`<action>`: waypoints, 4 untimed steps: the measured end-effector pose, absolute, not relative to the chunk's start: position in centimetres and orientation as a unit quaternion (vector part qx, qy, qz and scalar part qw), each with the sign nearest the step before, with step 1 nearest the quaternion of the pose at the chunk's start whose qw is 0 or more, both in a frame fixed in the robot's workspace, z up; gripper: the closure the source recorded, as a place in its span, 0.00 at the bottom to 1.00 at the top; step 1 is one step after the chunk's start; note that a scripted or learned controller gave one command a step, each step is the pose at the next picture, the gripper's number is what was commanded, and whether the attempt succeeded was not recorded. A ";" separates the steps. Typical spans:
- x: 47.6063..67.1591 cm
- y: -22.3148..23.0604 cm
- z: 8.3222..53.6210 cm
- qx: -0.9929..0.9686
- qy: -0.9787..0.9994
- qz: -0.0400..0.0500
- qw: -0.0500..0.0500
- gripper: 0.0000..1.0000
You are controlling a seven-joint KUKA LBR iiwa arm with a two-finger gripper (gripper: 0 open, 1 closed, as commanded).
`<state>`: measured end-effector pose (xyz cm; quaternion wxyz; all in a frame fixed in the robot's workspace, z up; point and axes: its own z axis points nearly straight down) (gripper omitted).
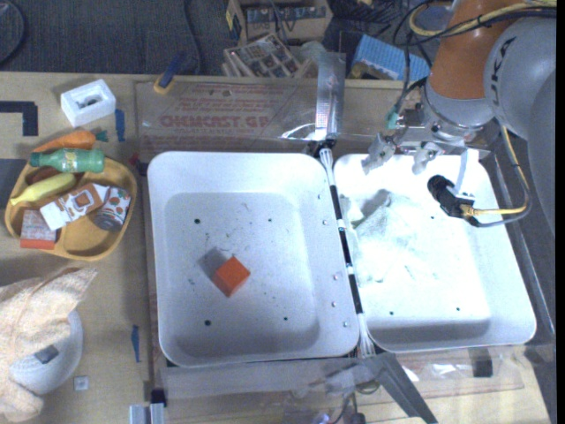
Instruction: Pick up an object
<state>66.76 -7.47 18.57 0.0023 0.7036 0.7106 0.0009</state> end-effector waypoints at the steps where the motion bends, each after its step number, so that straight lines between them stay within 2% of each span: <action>1: 64.7 -14.0 8.6 0.738 0.675 0.001 0.002 0.00; 2: 66.5 -7.3 19.5 0.795 0.607 0.000 0.001 0.00; 3: 65.5 -14.9 15.2 0.775 0.632 -0.001 -0.001 0.00; 4: 65.6 -15.0 16.3 0.775 0.633 -0.001 0.001 1.00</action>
